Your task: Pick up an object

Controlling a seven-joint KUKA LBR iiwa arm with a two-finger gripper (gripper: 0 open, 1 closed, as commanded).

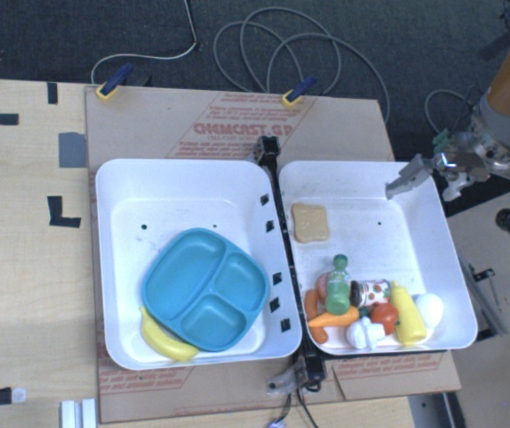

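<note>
The gripper (420,175) hangs over the upper right rim of the right bin (447,239); whether its jaws are spread or pressed together, I cannot tell. The toy food lies well below it in the bin's lower corner: a carrot (333,319), a small can (371,292), a yellow piece (407,315). A slice of bread (310,222) lies apart. The left bin (112,239) holds a blue divided plate (205,288) over a banana (166,342).

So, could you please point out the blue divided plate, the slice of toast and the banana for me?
blue divided plate (205,288), camera view, on the ridge where its compartments meet.
slice of toast (310,222), camera view, middle of its flat face.
banana (166,341), camera view, yellow curve showing below the plate.
</note>
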